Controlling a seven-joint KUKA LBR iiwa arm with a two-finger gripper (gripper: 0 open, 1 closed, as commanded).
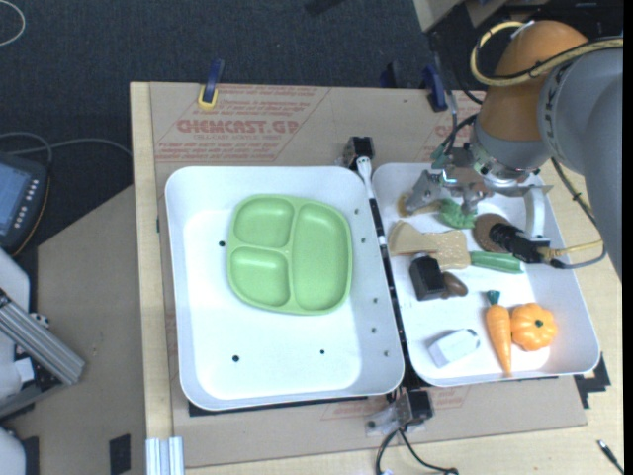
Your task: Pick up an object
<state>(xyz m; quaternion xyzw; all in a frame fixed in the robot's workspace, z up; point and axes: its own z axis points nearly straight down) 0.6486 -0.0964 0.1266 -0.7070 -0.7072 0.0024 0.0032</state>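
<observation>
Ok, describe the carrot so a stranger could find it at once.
Look in the right-hand bin, at its near corner. The carrot lies there beside a small orange pumpkin; it is the long, pointed orange thing with a green tip, not the round one.

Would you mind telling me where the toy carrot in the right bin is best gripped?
Probably across the carrot's thick upper part, coming straight down. It lies flat, lengthwise toward the camera, with the pumpkin close on its right, so fingers need care on that side.

Counter's point(297, 117) got brown printed cardboard on top, a yellow clamp point(209, 92) at the back edge, dark carpet point(148, 18) behind it.
</observation>
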